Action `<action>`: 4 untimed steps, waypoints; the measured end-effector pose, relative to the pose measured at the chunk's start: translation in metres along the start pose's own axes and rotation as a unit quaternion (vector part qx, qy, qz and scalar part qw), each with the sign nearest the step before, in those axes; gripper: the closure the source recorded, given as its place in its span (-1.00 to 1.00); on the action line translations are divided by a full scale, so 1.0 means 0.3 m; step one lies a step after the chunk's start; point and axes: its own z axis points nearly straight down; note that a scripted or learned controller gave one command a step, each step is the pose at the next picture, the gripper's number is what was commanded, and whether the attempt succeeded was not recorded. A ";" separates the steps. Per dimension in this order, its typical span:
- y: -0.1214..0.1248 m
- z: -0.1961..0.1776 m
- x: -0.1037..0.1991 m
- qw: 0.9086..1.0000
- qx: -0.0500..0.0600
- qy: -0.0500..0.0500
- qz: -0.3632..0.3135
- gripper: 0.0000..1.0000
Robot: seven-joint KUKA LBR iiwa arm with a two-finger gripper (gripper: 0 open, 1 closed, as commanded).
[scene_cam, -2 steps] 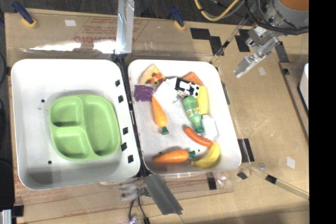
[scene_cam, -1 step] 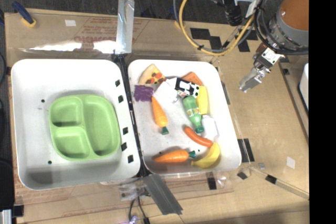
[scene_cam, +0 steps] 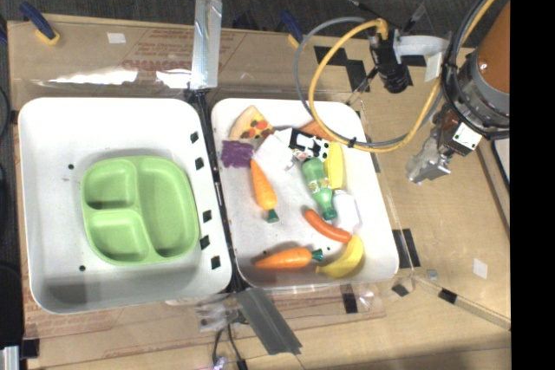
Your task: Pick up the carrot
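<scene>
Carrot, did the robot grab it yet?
Not yet. Nothing looks done: one carrot lies mid-bin, another carrot near the front wall of the right bin. The gripper hangs outside that bin, to its right. Reaching, gripping and lifting are all left.

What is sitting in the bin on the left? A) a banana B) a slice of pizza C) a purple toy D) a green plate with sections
D: the green sectioned plate lies in the left bin; the toy foods are all in the right bin.
</scene>
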 end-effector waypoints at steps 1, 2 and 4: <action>-0.034 -0.227 0.075 0.987 0.002 0.004 -0.161 1.00; 0.044 -0.034 -0.054 0.987 0.002 0.000 -0.160 1.00; 0.048 0.026 -0.052 0.987 0.002 -0.005 -0.159 1.00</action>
